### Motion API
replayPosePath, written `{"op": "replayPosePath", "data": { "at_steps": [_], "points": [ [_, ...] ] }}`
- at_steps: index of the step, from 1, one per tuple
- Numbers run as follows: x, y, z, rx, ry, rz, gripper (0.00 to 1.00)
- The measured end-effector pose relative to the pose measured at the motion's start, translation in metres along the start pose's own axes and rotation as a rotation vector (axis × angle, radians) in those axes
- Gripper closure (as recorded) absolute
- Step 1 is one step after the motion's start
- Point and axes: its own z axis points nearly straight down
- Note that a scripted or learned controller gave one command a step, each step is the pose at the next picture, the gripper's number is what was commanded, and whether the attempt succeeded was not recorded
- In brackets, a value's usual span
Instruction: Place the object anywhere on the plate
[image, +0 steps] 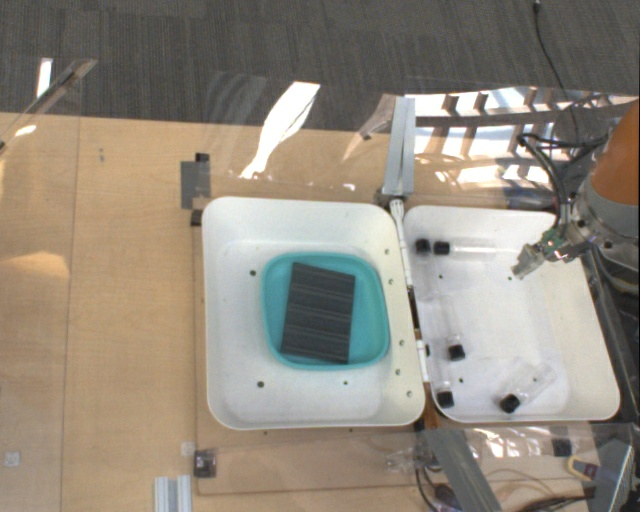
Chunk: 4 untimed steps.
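Teal plate (372, 330): it lies in the middle of the left bin (230, 300), flat on the bin floor, so anything set down on it has a level bed.
Dark ribbed block (319, 313): this grey, rectangular object lies flat on the plate, its long side running from 12 to 6 o'clock with a small lean, and its whole outline stays inside the teal rim. By this picture the task looks already fulfilled.
Gripper (527, 262): it hangs over the right bin (590, 340), near the rim at 2 o'clock of that bin, well apart from the plate. Its tip points toward 8 o'clock. Nothing is seen between the fingers; how wide they stand is too small to tell.
Arm (615, 180): it enters from 3 o'clock of the view, with the orange band at the upper right and cables beside it. Such a pulled-back pose probably keeps the plate free for the camera.
Small black pieces: several lie on the floor of the right bin, at about 11, 6 and 5 o'clock (510, 403) of it; they look like fixtures of the bin.
Risk: little remains, in the writer's judgement, since the block lies away from the rim.
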Motion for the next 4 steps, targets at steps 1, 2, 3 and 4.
{"op": "replayPosePath", "data": {
  "at_steps": [1, 2, 3, 4],
  "points": [
    [0.0, 0.0, 0.0, 0.0, 0.0, 0.0, 0.0],
    [0.084, -0.046, -0.021, 0.0, 0.001, 0.012, 0.0],
    [0.086, -0.065, 0.106, -0.001, 0.0, -0.039, 0.0],
    [0.189, -0.026, 0.039, 0.005, 0.003, 0.307, 0.0]
  ]
}}
